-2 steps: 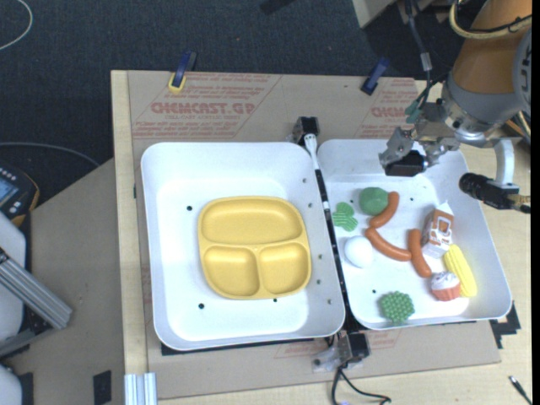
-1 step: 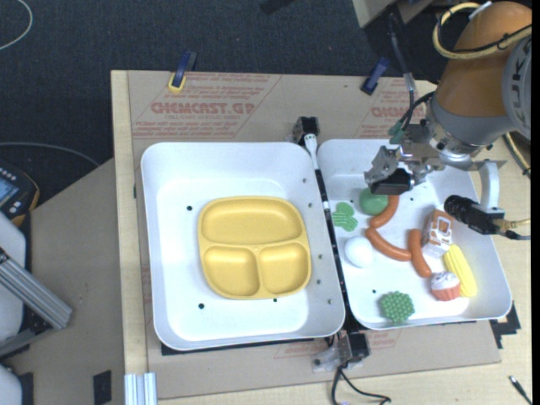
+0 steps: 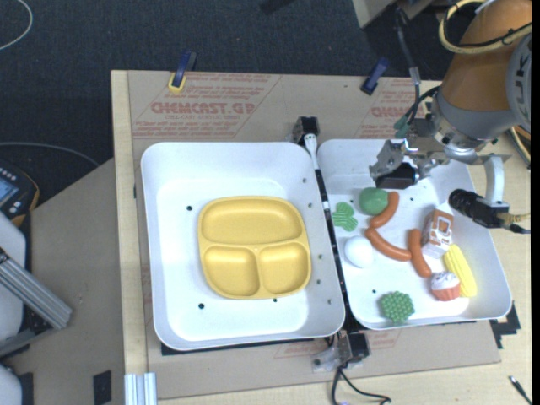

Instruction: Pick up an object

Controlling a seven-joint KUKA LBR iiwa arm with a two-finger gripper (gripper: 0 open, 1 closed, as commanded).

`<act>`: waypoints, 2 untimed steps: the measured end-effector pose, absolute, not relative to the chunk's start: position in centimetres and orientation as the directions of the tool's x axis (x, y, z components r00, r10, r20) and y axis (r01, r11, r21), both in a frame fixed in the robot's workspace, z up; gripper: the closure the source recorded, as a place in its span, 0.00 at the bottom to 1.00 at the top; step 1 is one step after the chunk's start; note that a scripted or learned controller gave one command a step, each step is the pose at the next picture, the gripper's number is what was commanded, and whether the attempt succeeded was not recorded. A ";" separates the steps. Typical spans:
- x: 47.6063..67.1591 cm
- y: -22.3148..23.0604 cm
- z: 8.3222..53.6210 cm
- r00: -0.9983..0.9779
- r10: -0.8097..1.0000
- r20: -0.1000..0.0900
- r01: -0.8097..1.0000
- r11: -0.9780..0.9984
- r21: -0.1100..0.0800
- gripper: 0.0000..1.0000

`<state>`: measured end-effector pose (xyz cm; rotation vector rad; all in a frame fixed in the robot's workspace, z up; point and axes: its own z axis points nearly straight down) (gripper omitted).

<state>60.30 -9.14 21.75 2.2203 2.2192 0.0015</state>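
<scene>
approach phase, by the look of it. pincer (image 3: pixel 395 169) hangs low over the far end of the right bin (image 3: pixel 498 298), just beside a round green item (image 3: pixel 374 199); nothing shows between its tips, and whether they are parted cannot be told from this angle. candidates lie close together in that bin: orange sausages (image 3: pixel 390 245), white egg (image 3: pixel 359 252), broccoli (image 3: pixel 396 306), corn cob (image 3: pixel 461 270), small green leafy piece (image 3: pixel 343 217). left bin (image 3: pixel 160 171) carries a yellow divided tray (image 3: pixel 251 246). next move likely calls for a short descent centred on the green item, clear of the sausage touching it.
</scene>
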 end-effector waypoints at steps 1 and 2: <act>59.0 -9.1 23.3 0.001 1.000 0.000 1.000 -0.001 0.001 1.00; 59.7 -9.5 23.2 0.000 1.000 -0.001 1.000 0.000 0.003 1.00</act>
